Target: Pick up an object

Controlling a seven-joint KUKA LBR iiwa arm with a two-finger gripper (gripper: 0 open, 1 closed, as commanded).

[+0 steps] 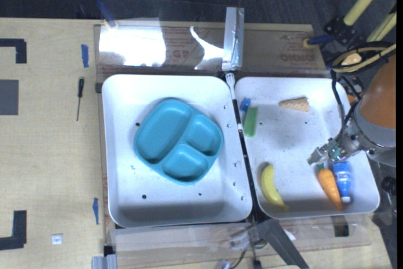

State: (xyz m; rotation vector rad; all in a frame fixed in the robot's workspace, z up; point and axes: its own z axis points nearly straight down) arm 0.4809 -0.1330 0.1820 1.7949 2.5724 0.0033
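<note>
Gripper hovers low in the right bin, just above the carrot; can't tell its claw state from here

We see the arm coming in from the right edge of the view, its orange band showing large and rounded above the grey wrist. Below the band the wrist narrows and angles down and to the left. The pincer sits at the end of it, low, its small metal parts too cluttered for us to read.
</note>
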